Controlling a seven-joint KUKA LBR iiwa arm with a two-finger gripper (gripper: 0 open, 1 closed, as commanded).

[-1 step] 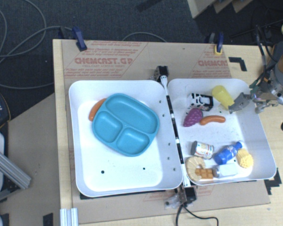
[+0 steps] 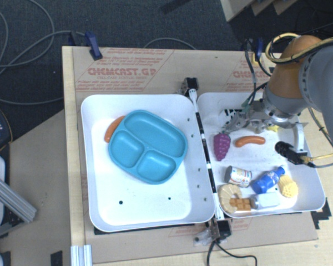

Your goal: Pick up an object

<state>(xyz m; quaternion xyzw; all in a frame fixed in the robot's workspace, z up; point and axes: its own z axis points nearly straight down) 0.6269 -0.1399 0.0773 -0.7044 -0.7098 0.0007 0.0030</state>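
My gripper (image 2: 247,124) hangs low over the back of the right bin (image 2: 313,197), below the grey arm and its orange band (image 2: 287,76). Just in front of it lies an orange sausage (image 2: 249,141), and a purple bunch of grapes (image 2: 221,145) sits to the sausage's left. Nothing shows held in the gripper. Nearer the front of this bin lie a small can (image 2: 240,176), a blue bottle (image 2: 266,180), a yellow corn cob (image 2: 288,188) and a round of crackers (image 2: 236,201).
The left bin (image 2: 100,204) holds a blue divided plate (image 2: 147,146) with an orange piece (image 2: 112,129) poking out from under its left edge. A black plug and cable (image 2: 288,151) hang from the arm over the right bin's right side.
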